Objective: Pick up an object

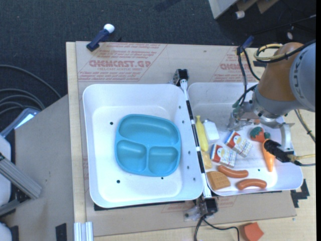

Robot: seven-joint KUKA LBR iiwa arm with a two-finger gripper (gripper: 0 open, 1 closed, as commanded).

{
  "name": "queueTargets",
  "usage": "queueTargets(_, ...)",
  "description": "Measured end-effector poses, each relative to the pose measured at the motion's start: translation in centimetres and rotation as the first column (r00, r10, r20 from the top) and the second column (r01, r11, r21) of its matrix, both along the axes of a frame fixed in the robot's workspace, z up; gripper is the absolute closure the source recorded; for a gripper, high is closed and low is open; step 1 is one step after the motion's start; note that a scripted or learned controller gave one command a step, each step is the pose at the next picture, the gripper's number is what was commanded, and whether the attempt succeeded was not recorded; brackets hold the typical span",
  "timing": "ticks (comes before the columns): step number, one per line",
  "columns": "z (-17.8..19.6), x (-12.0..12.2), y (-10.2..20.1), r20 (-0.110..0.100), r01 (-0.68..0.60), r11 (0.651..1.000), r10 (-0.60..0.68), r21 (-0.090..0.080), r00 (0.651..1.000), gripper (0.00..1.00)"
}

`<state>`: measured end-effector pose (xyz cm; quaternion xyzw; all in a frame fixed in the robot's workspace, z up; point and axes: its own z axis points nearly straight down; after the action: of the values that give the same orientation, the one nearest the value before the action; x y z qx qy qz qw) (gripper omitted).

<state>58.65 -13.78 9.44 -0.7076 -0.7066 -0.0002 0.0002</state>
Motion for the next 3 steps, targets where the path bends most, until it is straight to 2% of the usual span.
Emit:
queueTargets(1, 0.0, 0.0, 0.0, 0.000, 0.000, 1.000, 0.000, 0.000, 1.000, 0.00)
queueTargets(2, -0.9, -3.0, 0.7, 0.002, 0.002, 1.000, -0.002, -0.006, 1.000, 0.00)
queueTargets(3, 0.0, -2.9, 1.0, 0.002, 0.000, 1.000, 0.000, -0.002, 1.000, 1.00)
